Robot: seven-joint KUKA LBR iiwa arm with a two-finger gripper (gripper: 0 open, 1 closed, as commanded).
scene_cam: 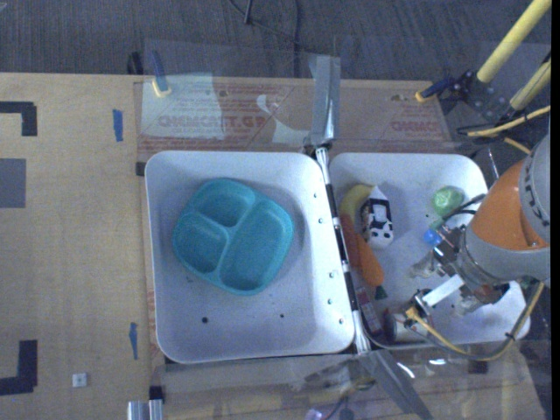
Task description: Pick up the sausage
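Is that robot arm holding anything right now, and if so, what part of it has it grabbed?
It cannot be told. The gripper hangs low over the right bin, near its front, but the wrist hides what is beneath it, so no object shows between the jaws.

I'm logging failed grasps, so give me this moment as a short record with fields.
left bin: teal divided plate
right bin: orange sausage along its left wall; yellow item; black-and-white cow toy; green item
gripper: low in right bin, right of sausage, holding nothing visible
fingers: cannot tell
sausage: lying in the bin
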